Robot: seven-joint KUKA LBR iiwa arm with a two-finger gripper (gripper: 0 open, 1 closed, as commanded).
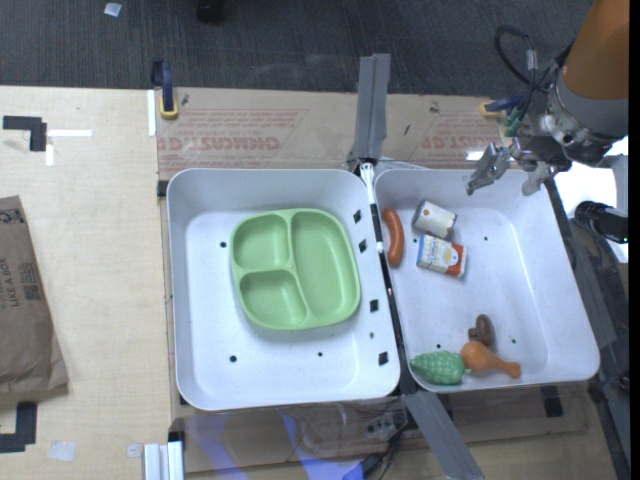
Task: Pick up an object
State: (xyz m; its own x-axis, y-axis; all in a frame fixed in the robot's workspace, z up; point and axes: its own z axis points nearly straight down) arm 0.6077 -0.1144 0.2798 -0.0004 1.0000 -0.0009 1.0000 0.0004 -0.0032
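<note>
Gripper (pixel 510 171) hovers above right bin's (pixel 560 298) far rim — jaws spread, holding nothing; sausage (pixel 394 237), carton (pixel 440 255) lie loose below, reachable; green tray (pixel 296 267) fills left bin (pixel 190 298).

Both white bins (pixel 200 368) look like smooth moulded plastic with a dull sheen. The green divided plate (pixel 296 267) is matt plastic. Near the right bin's front edge, the orange drumstick (pixel 489 360) and green toy (pixel 439 368) look like smooth plastic. The carton (pixel 440 256) seems printed card. The bench (pixel 90 298) is pale wood, bearing a brown paper bag (pixel 28 298).
</note>
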